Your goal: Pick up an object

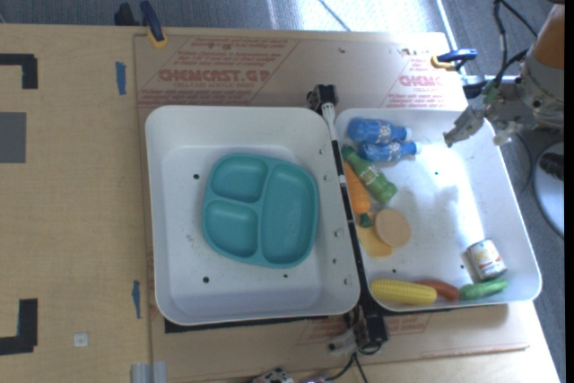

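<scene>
The right bin [511,193] holds several toys along its left and near sides. Two blue bottles [381,133] lie at the far left, with a green bottle [372,178] and an orange carrot [358,194] below them. A tan disc [393,229] rests on a yellow piece. At the near edge lie a corn cob [404,291], a red piece [439,288] and a green cucumber [485,288], with a small can [485,260] beside them. My gripper [476,137] hangs over the bin's far right corner, open, with nothing between its fingers.
The left bin [170,193] holds a teal divided plate [260,209]. A black clamp [321,96] sits at the far end of the seam between the bins. Cardboard lies under both bins, and cables trail at the right by the arm.
</scene>
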Available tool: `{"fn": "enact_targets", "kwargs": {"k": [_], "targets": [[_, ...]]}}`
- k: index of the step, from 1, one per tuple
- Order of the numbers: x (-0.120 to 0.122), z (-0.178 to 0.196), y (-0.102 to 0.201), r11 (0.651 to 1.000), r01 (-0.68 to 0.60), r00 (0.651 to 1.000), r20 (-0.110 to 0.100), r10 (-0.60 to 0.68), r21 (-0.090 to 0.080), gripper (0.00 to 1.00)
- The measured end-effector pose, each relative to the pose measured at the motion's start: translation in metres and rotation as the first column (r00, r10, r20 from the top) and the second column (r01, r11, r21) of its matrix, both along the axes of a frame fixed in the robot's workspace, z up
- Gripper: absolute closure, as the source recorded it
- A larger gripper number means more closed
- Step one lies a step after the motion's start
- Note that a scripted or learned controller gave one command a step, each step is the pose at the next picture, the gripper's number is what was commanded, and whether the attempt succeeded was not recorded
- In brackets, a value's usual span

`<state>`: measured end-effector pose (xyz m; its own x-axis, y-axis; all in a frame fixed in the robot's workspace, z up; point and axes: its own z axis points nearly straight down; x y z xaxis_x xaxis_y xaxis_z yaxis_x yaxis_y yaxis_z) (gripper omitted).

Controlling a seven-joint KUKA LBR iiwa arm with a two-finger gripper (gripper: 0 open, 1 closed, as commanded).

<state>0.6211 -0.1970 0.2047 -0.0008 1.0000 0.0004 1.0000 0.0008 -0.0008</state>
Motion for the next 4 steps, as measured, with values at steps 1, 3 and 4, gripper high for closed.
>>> {"fn": "enact_targets", "kwargs": {"k": [1,3,4], "targets": [[0.030,-0.081,0.089,0.999,0.040,0.999,-0.001,-0.040,0.001,0.00],[-0.004,-0.119,0.105,0.969,0.249,0.969,0.002,-0.249,-0.001,0.00],[0.032,-0.121,0.100,0.951,0.308,0.948,-0.077,-0.308,-0.010,0.00]]}}
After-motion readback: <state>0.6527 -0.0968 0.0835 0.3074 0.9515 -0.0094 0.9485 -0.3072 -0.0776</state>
